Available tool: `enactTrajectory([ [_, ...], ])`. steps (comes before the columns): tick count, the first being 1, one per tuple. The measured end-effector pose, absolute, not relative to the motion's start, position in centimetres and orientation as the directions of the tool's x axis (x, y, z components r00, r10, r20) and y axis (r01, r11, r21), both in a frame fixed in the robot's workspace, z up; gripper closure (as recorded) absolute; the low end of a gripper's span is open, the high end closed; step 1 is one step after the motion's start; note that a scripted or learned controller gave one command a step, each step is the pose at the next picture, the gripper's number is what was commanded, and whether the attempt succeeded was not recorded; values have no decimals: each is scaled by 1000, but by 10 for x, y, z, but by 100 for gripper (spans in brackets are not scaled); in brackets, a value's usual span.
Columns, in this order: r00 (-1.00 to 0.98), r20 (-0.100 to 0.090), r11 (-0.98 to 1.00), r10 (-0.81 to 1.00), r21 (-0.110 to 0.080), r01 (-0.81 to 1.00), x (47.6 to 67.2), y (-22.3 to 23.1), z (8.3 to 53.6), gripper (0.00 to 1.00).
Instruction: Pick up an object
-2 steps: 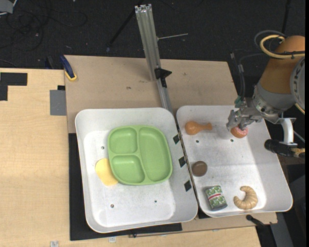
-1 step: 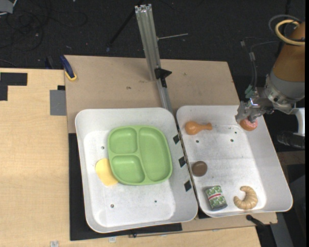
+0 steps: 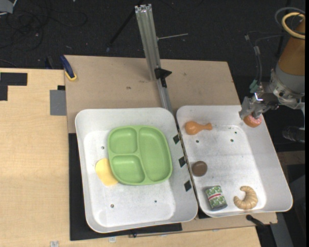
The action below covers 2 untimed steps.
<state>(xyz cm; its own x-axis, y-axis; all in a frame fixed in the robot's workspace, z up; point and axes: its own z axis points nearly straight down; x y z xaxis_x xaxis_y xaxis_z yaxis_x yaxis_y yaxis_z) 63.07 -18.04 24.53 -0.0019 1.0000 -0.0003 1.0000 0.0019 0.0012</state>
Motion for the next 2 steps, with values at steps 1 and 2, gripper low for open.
enactTrajectory([
  [1, -4, 3, 4, 1000, -5, 1000, 610, -128, 233, 100],
  [2, -4, 3, 4, 1000, -6, 1000, 592, -81, 222, 100],
])
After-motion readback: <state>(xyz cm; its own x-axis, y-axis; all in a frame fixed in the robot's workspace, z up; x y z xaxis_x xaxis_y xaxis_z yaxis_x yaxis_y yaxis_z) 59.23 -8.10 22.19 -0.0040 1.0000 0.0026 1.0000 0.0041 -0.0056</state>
